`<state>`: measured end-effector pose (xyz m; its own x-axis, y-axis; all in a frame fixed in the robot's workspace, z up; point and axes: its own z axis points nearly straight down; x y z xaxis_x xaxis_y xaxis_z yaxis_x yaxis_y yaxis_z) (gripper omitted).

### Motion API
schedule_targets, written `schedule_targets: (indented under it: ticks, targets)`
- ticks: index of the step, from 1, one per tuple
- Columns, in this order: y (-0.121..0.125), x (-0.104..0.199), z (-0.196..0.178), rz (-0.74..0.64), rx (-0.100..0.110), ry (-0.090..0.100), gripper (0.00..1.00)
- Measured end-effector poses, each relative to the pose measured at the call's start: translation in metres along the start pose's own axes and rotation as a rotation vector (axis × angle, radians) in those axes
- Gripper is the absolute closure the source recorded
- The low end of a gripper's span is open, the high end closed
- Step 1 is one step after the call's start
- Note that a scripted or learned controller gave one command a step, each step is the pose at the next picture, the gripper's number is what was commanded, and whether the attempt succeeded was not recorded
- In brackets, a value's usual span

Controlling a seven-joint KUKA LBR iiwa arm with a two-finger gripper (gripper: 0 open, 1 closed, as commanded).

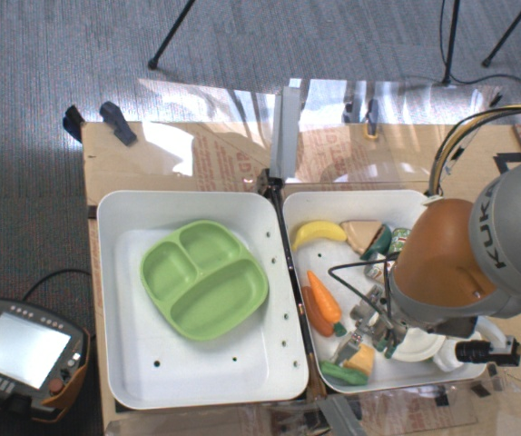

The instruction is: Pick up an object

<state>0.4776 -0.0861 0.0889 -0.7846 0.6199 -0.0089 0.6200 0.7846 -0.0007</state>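
**Claw low in a crowded bin**

The gripper (362,330) sits low in the right bin (351,198), fingers apparently spread, nothing between them. An orange carrot (323,298) lies just to its left, long, smooth and tapered. It's tight in here: a yellow wedge (362,360) and green piece (342,373) crowd close, so the fingers could snag a neighbour or slip off.

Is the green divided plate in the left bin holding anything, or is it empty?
Empty. The green divided plate lies flat in the left bin, and all three compartments show bare green.
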Motion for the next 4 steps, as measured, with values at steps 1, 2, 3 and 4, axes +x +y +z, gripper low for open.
schedule_targets:
  ticks: [1,2,3,4]
  targets:
    - [-0.001,0.001,0.001,0.092,-0.001,0.004,0.00]
    - [-0.001,0.001,-0.008,0.086,-0.001,0.007,1.00]
    - [0.059,-0.002,-0.128,0.109,-0.008,0.001,1.00]
    - [0.036,0.028,-0.097,-0.456,-0.002,0.012,1.00]
